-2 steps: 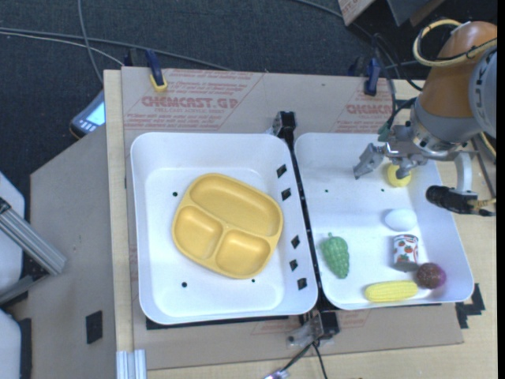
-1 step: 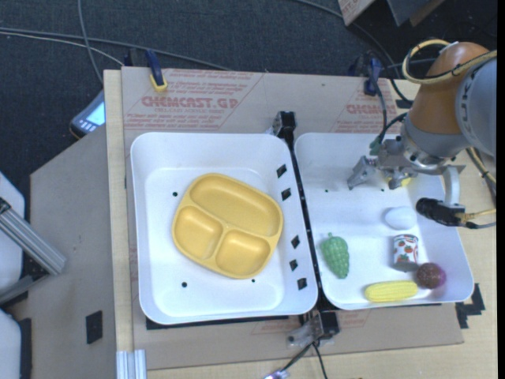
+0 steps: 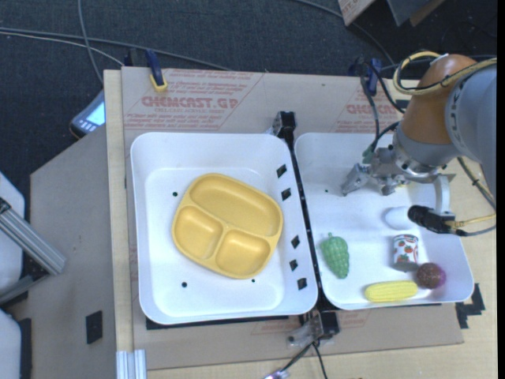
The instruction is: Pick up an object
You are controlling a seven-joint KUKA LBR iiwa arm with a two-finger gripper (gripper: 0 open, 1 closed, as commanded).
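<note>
End effector hovers in right bin, above green fruit

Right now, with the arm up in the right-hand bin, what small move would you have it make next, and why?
Probably a short slide toward the near side of the right bin, stopping over the green toy. The gripper hangs over bare floor with nothing in it, and the green toy lies apart from the can, corn and dark fruit.

Grey arm with an orange band, pale metal tool, black and yellow cables at the wrist.
</note>
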